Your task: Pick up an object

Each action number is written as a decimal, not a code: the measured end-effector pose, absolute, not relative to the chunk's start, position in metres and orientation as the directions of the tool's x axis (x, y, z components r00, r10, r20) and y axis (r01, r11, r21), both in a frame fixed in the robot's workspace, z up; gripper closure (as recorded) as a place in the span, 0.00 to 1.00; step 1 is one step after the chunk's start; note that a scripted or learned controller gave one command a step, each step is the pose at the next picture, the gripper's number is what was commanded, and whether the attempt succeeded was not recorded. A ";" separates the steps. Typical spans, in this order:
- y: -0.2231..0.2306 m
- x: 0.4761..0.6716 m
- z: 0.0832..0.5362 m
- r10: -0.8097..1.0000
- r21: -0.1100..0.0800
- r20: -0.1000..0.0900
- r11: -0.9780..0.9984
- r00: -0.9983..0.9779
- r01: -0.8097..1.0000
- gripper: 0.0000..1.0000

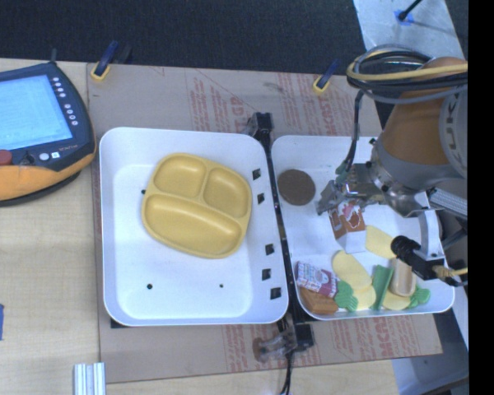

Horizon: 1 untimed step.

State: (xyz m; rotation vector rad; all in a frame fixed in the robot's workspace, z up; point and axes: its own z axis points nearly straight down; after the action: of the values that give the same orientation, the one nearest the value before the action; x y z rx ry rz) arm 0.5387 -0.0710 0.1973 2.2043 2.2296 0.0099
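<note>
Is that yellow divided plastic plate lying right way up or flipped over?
Right way up: the yellow divided plastic plate shows three hollow compartments facing upward in the left white bin.

Open floor around yellow divided plate (199, 205); toy pile (364, 276) crowding right bin (313, 151).

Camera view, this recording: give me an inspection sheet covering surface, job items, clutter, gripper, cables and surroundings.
Surface: cardboard-covered bench bearing a left bin and a right bin, both white and side by side.
Job's things: yellow divided plate in the left bin; brown disc, small brown packet and a heap of toy food in the right bin.
Clutter: nothing seen outside the bins.
Gripper: gripper low over the right bin, by the packet; whether the jaws hold anything cannot be told.
Cables: black-and-yellow loop on the arm.
Surroundings: teach pendant at the left, yellow clamps along the cardboard's far edge.
</note>
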 end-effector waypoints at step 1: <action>-0.022 0.549 0.192 1.000 -0.001 0.000 0.008 -0.008 1.000 1.00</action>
State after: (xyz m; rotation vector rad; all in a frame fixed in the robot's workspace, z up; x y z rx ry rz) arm 0.5490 -0.0222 0.1917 2.2133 2.2309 -0.0012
